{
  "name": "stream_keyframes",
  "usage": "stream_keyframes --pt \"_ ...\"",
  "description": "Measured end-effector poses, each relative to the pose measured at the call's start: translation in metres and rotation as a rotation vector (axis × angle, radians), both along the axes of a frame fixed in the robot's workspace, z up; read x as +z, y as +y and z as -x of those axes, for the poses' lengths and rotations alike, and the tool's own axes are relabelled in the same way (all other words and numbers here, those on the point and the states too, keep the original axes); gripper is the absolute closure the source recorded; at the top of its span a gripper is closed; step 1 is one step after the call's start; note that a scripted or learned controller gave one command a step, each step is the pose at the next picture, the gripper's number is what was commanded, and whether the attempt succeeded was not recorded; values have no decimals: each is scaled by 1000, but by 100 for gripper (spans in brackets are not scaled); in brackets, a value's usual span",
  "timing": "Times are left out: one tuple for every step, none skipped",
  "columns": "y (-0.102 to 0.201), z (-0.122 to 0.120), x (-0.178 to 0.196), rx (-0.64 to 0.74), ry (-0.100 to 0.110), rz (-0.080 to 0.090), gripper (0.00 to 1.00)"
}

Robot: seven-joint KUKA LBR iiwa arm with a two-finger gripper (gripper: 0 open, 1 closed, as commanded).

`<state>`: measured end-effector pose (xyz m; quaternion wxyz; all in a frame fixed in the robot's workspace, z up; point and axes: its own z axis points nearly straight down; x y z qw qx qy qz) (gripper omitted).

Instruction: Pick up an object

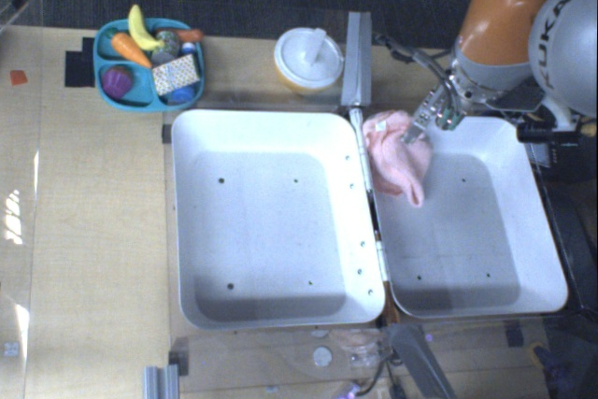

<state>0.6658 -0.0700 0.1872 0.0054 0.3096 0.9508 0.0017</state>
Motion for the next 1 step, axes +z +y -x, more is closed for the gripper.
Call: stream_keyframes --pt "18 18 0 246 0 2 100"
